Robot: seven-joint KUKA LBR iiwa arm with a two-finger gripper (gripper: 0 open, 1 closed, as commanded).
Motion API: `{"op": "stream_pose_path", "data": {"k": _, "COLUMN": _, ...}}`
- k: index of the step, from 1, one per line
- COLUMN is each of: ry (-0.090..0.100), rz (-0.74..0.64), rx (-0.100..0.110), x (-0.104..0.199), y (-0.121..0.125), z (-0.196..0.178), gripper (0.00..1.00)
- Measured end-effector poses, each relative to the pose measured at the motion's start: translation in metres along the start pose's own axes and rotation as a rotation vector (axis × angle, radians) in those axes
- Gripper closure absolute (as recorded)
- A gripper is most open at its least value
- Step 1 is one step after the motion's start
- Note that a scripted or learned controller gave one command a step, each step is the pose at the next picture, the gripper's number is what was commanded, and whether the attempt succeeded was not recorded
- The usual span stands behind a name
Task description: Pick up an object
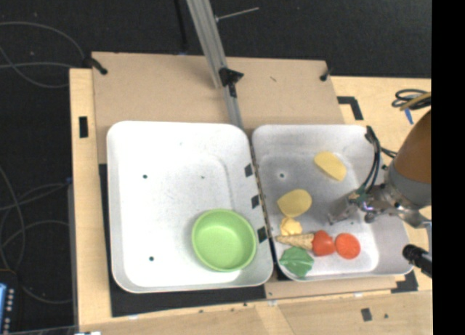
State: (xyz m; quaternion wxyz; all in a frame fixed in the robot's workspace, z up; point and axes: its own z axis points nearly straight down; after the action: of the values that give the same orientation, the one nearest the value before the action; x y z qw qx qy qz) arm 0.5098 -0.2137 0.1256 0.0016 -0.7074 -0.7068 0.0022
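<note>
My right bin [290,144] sits on a tan bench [182,86] above black floor; my gripper [363,206] blurs there, jaws unreadable.

The arm [415,163] shows a rounded orange band above a grey wrist section — the orange looks dull and brownish in this light. Dark cables [373,160] run in a loose curve along the wrist's side toward the tool end. The gripper [347,208] is a cluster of grey and metallic parts — too blurred to make out screws or markings.
</note>
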Motion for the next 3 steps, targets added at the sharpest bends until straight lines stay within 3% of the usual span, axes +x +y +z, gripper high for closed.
{"op": "stream_pose_path", "data": {"k": 1, "ry": -0.002, "rz": 0.002, "rx": -0.005, "x": -0.002, "y": 0.000, "z": 0.026, "gripper": 0.00}}
{"op": "stream_pose_path", "data": {"k": 2, "ry": -0.002, "rz": 0.007, "rx": -0.011, "x": -0.002, "y": 0.001, "z": 0.014, "gripper": 1.00}}
{"op": "stream_pose_path", "data": {"k": 3, "ry": -0.003, "rz": 0.008, "rx": -0.013, "x": -0.011, "y": -0.003, "z": -0.047, "gripper": 1.00}}
